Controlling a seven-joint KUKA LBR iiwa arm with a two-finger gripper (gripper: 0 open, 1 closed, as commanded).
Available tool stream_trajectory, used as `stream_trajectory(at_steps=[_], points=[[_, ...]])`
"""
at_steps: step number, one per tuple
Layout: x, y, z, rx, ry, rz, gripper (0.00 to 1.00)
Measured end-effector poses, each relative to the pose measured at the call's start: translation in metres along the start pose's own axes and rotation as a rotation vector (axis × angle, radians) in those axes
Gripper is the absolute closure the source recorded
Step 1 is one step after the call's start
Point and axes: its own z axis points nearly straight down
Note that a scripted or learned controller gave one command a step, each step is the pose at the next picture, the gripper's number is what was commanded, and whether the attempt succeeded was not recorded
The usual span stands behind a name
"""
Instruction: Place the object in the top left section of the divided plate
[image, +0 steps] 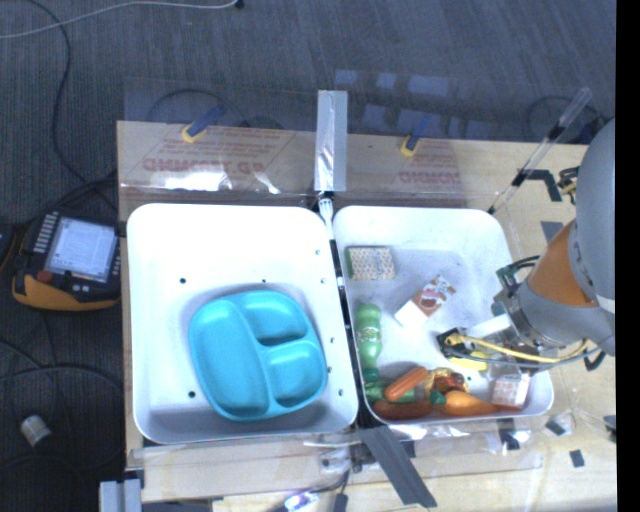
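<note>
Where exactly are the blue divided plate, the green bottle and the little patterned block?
blue divided plate (228, 365): camera view, on the floor of its large left section.
green bottle (370, 335): camera view, on the middle of its body.
patterned block (371, 263): camera view, on the centre of its top face.
</note>
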Motion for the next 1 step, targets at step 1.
stream_trajectory(at_steps=[1], points=[[0.0, 0.0043, 0.0, 0.008, -0.001, -0.003, 1.0]])
